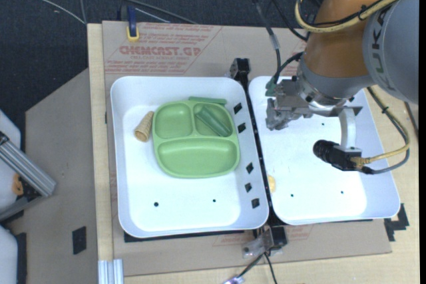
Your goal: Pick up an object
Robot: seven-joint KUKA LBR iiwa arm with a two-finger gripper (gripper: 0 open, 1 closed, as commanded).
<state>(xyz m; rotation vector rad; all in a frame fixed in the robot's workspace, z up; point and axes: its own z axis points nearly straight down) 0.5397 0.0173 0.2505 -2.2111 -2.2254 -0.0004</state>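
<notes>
A green divided plate (194,142) lies in the left bin (133,196). In its upper right compartment rests a green, pickle-like piece (214,120). A tan cone (143,126) lies on the bin floor, touching the plate's left edge. My gripper (277,116) hangs over the upper left part of the right bin (333,199), close to the divider between the bins. Nothing shows beneath it or in it. A small yellow bit (271,184) sits at the right bin's left edge.
The grey and orange wrist (343,30) covers the right bin's upper half. A black fitting with a yellow cable (338,155) hangs over the middle of that bin. Black clips (247,169) line the divider. Cardboard lies under both bins.
</notes>
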